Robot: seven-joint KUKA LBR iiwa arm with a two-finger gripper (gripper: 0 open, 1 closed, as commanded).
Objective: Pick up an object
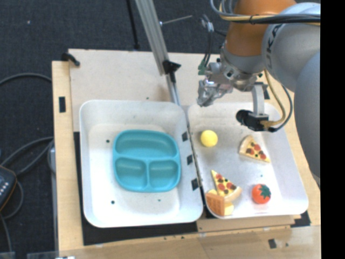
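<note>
Arm over the right bin's far edge

The gripper (206, 97) hangs above the rim, nothing seen in it; open or closed, I cannot tell. Ball (209, 138), two pizza slices (254, 149) (223, 183), waffle (220, 203) and strawberry (261, 193) lie in the right bin (294, 185); a tray (146, 161) in the left.

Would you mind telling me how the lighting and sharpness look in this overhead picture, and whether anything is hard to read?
Camera view: even, soft light, no harsh glare on the white bins; the yellow ball and teal tray cast faint shadows; toys read sharply; the pincer is slightly blurred and small, so its finger state is unclear.
</note>
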